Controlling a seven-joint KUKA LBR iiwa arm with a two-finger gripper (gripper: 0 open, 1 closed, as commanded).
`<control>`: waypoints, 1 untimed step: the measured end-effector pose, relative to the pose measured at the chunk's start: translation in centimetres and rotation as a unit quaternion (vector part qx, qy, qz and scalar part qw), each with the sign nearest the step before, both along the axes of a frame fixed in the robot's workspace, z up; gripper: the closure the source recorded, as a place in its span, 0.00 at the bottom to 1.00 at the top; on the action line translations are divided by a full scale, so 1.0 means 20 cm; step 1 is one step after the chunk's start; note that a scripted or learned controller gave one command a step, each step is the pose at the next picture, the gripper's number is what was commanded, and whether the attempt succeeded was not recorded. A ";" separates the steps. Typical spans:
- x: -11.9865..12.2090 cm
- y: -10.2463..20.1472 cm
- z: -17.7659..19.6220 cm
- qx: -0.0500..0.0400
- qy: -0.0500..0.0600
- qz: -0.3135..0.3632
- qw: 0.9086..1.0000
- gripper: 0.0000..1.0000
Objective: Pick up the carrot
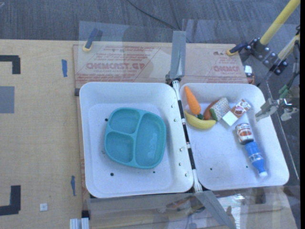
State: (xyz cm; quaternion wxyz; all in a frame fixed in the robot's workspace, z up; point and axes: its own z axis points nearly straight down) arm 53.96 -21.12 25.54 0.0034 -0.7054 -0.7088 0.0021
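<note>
The carrot (192, 100) is orange with a green stub at its top. It lies slanted in the far left corner of the right bin (224, 173), close to the divider. Its lower end touches a yellow banana (200, 123). Grey metal parts of my gripper (272, 109) reach in at the right edge, over that bin's right rim. They are well to the right of the carrot, with nothing seen held in them.
Beside the banana lie a small red piece (208, 114), a speckled wedge (219, 107), a white block (229, 119) and a red-white packet (242, 107). A small can (244, 132) and a blue bottle (255, 158) lie further right. The left bin (95, 101) holds a teal divided plate (136, 138).
</note>
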 end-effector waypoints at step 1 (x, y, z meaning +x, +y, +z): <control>0.28 0.13 -0.19 0.000 -0.003 0.123 0.992 0.00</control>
